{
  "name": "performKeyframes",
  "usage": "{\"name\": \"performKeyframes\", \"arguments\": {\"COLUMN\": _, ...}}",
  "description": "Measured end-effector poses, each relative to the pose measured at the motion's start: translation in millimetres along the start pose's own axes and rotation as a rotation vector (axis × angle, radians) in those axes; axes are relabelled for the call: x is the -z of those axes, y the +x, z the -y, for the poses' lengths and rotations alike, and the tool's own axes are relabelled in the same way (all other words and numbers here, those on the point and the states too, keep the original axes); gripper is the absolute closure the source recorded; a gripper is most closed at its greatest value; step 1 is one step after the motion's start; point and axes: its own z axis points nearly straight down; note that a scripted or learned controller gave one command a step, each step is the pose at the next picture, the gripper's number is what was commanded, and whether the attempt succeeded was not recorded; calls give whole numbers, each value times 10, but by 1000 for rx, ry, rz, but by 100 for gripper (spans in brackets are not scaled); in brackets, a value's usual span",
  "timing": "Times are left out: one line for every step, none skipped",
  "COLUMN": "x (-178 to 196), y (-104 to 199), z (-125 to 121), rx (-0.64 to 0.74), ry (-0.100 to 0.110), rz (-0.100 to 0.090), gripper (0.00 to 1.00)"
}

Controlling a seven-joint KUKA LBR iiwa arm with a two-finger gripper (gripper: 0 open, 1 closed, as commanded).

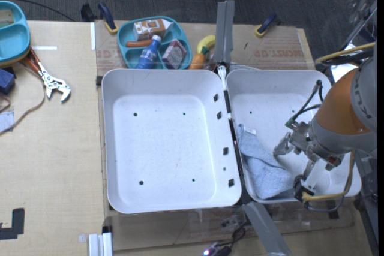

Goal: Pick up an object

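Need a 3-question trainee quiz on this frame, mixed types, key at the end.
1. True or false: the crumpled pale blue cloth lies in the left shallow white bin.
2. Multiple choice: what lies on the wooden bench left of the bins? A) a silver adjustable wrench B) a red hammer C) a green cup
3. Fill in: the teal compartment tray behind the bins holds a blue ____.

Key: 1. False, it lies in the right shallow white bin, beside the claw. 2. A. 3. bottle.
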Motion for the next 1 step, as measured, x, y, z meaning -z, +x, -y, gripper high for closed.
{"name": "performKeyframes", "arguments": {"x": 340, "y": -211, "z": -380, "rx": -101, "ry": -2, "rz": 0, "gripper": 0}}
